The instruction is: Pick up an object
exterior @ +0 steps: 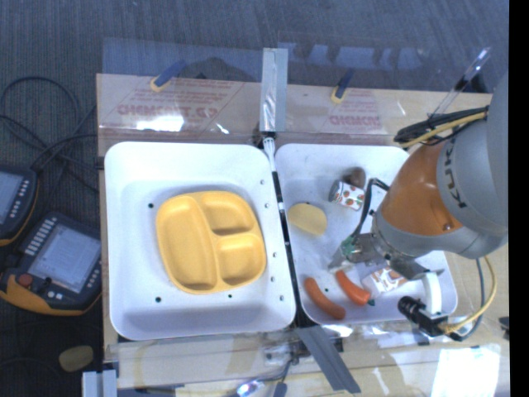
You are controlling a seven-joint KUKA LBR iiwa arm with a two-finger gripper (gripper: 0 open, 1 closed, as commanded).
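My gripper (357, 252) hangs low over the middle of the right bin (430, 160), under the grey arm with the orange band. Just below it an orange carrot (354, 289) lies on the bin floor, and a white packet with red print (385, 280) sits close to its right. A brown-red sausage (324, 298) lies near the bin's front left corner. Left of the gripper rests a pale yellow disc (307, 218). Behind the gripper stand a small white cup with red fruit print (348, 193) and a brown lump (356, 176).
The left bin (124, 222) holds a yellow divided plate (211, 240). A metal rail (273, 89) rises at the back where the two bins meet. The arm's body covers the right bin's right side.
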